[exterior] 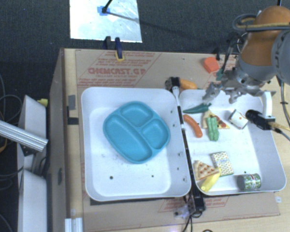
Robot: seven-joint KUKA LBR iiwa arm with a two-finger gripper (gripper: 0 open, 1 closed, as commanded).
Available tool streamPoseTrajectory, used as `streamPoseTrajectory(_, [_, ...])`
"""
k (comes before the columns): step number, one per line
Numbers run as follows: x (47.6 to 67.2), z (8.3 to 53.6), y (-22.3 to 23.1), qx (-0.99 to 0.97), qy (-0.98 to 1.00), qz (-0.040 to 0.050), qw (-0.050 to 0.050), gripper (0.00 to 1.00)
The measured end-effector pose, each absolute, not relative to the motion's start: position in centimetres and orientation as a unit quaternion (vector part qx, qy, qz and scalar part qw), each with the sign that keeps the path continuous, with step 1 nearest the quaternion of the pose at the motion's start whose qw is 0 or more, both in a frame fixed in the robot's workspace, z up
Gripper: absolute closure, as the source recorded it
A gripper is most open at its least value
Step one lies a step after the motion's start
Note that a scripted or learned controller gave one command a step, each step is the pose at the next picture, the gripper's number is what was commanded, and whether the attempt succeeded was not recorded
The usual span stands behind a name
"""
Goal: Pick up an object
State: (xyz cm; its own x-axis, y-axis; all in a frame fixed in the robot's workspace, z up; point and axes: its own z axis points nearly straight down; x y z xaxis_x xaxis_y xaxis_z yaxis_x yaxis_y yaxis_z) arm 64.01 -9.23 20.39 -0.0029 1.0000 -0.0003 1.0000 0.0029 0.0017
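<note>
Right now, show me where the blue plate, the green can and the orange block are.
blue plate (135,132), camera view, on the ridge between its compartments.
green can (250,181), camera view, on the middle of its side.
orange block (210,65), camera view, on its top face.

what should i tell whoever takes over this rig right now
Tool: over the far edge of the right bin; whether it is open or shut cannot be told, and nothing shows in it.
Right bin: green pepper, orange sausage, green pickle, small white block, patterned packet, pizza slice, yellow piece, green can.
Left bin: blue divided plate.
On the bench behind the bins: orange block.
Done: no pick yet.
Left: grasp one object and lift it.
</note>
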Motion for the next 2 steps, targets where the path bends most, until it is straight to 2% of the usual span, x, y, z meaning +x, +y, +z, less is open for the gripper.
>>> streamPoseTrajectory(1, [66.9,14.8,-9.0,0.705,0.709,0.0003,0.001,0.00])
streamPoseTrajectory(2, [66.9,11.5,-8.4,0.705,0.709,0.0003,0.000,0.00])
